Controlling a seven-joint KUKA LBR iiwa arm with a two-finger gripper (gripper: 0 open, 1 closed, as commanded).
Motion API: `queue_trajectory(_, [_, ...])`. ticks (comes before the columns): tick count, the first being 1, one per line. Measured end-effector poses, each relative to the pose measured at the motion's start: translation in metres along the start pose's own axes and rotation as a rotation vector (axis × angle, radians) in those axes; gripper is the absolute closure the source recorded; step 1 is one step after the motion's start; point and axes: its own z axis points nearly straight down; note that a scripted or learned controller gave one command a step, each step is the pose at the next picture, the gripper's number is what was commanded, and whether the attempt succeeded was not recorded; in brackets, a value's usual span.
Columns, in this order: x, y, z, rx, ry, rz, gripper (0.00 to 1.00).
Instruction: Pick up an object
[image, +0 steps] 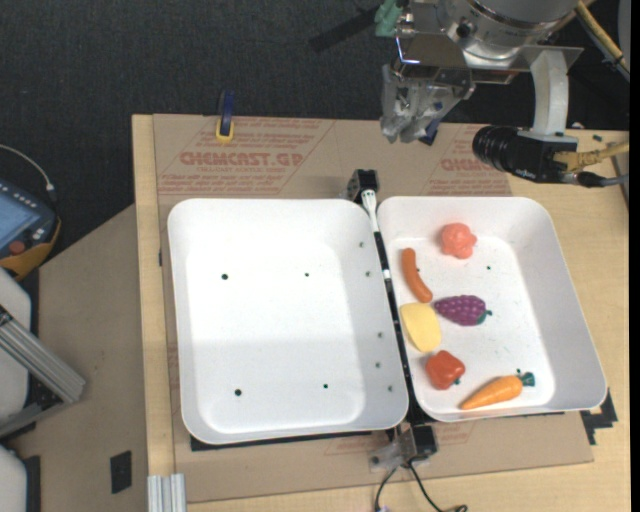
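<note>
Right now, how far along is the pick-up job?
Nothing looks picked yet. The gripper hangs above the bench behind the bins, with nothing visible in it. Left to do: descend into the right bin, where the carrot, grapes and other toy foods lie, and grasp one.

The grey arm (500, 25) is cut off by the top edge of the frame, so just its wrist end shows. The metal claw (408, 120) hanging below it is too small and cluttered to tell how its fingers stand. At the left edge, a dark device with a blue screen (18, 222) and a ribbed grey rail (35, 355) are each partly cropped.
</note>
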Motion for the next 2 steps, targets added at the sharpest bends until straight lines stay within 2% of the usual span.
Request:
queue_trajectory(1, [0.054, -0.016, 0.039, 0.014, -0.001, -0.002, 1.0])
queue_trajectory(2, [0.104, 0.051, 0.071, 0.006, 0.0, -0.002, 1.0])
